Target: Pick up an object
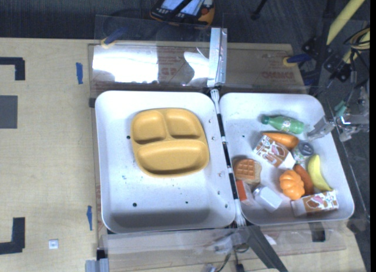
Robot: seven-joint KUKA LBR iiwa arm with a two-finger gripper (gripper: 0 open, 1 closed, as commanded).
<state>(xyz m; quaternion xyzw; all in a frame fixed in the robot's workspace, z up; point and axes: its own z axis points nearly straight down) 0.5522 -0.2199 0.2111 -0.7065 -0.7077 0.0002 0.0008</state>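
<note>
Gripper (329, 125) at right bin's (235, 105) upper-right rim; jaws' state: can't tell. Green bottle (283, 124) lies just left of it, long axis left-right.

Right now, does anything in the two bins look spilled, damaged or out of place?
Nothing stands out. The yellow tray lies flat in the left bin, and the toy food, like the green bottle, lies loosely in the right bin.

My arm: enters from right edge, low, mostly out of frame. My gripper (329, 125): at upper right, metallic tip angled down-left. Wrist: pale, cabled, blurred. Nothing seen between tips.
</note>
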